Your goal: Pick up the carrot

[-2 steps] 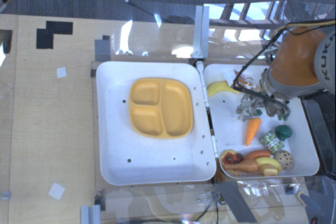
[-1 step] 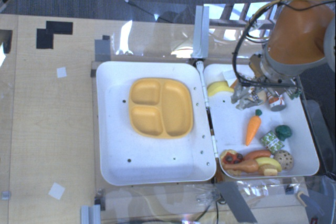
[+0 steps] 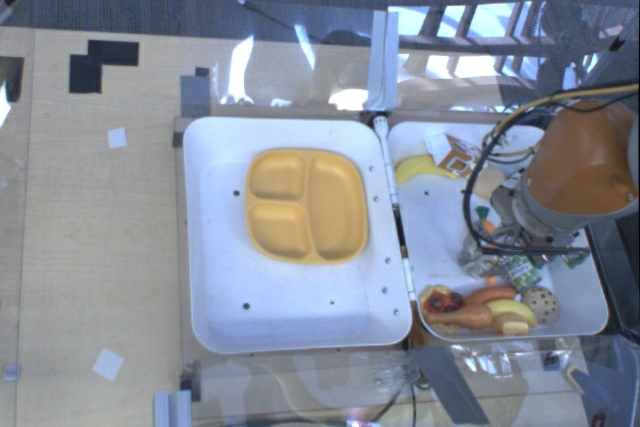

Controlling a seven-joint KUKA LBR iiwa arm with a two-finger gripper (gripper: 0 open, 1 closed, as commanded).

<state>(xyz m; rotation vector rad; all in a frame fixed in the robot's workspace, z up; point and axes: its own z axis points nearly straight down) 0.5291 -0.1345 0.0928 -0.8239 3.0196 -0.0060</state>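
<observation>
Nearest the lens, along the front wall of the right bin (image 3: 590, 320), a small heap of toy food sits at about 5 o'clock in that bin: a pizza slice (image 3: 440, 299), a brown piece (image 3: 462, 317), a banana (image 3: 512, 311), a speckled ball (image 3: 541, 303), and the carrot (image 3: 489, 295), an orange stick lying roughly level on top of the heap, touching the banana and the brown piece. Just above the heap, near the bin's centre, the gripper (image 3: 503, 253) hangs low over a clutter of green and clear wrappers (image 3: 520, 267); the orange-banded wrist (image 3: 585, 163) covers it from above, so I cannot tell its state, and nothing is seen held. It is close to the carrot but apart from it, toward 12 o'clock. Black cables (image 3: 480, 177) loop off the wrist at 9 o'clock. A yellow piece (image 3: 420, 170) and a small printed card (image 3: 460, 155) lie at the bin's 11 o'clock. At 9 o'clock from all this, the left bin (image 3: 215, 315) bears a yellow divided plate (image 3: 305, 205) near its centre. Both bins rest on the pale wood counter (image 3: 90, 245).
</observation>
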